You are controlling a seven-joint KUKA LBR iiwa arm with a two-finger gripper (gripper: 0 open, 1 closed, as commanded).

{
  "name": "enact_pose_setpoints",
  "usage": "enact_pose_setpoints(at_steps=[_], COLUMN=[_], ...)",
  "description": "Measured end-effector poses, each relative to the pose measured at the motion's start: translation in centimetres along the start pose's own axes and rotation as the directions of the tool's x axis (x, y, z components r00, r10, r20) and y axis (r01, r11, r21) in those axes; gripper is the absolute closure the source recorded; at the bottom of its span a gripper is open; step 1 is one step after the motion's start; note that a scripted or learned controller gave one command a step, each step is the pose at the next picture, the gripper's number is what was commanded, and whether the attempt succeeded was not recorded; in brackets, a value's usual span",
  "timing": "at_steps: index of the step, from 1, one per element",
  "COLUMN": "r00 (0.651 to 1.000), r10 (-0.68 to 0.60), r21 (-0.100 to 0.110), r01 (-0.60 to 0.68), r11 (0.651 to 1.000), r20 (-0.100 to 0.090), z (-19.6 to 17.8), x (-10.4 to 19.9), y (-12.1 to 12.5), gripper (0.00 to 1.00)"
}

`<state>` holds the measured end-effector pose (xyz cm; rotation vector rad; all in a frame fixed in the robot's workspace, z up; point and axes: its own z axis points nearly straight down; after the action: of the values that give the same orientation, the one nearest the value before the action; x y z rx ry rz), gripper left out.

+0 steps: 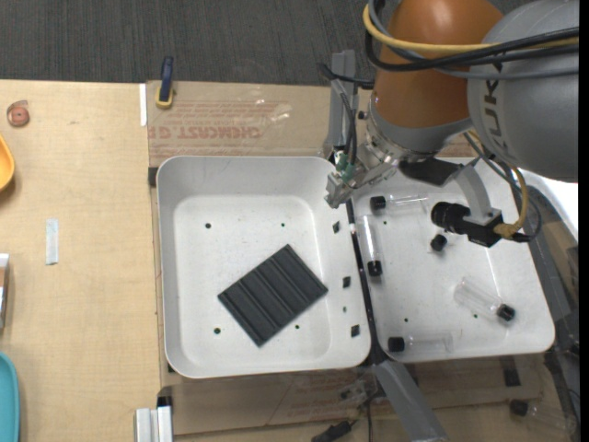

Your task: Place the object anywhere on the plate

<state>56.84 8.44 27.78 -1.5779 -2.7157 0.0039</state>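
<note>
Tan bench (83, 247) under a fixed overhead camera, dark carpet behind. Two shallow white plastic bins sit side by side. The left bin (175, 274) holds a dark grey ribbed rectangular plate (273, 295), lying flat and turned diagonally, below and to the left of the jaws. The grey-and-orange arm's two-finger gripper (342, 190) hangs over the rims where the bins meet, at their far end. Whether its jaws are open or closed cannot be told from this angle, and nothing can be made out between them.

To the right of the jaws and nearer the camera, a clear plastic vial with a dark cap (481, 299) lies on its side on the floor of the right bin (515, 334), among small black bits. It is probably the object to be moved, and it is well apart from the plate.

The step in hand looks like the pick. To do it well, the jaws should come down open and squarely across the vial's narrow width. A round, slick vial may roll or slip, so lift it clear of both rims before crossing. Release it low over the plate's middle.
</note>
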Motion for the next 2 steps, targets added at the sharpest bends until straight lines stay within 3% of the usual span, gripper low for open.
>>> enact_pose_setpoints(at_steps=[1, 2], r00=[0.97, 0.936], r10=[-0.245, -0.353], r21=[-0.001, -0.001], r01=[0.245, 0.353], r11=[0.97, 0.936], r20=[0.001, 0.0], z=[-5.0, -4.7], x=[-0.3, 4.8], y=[-7.5, -7.6], gripper=[1.0, 1.0])
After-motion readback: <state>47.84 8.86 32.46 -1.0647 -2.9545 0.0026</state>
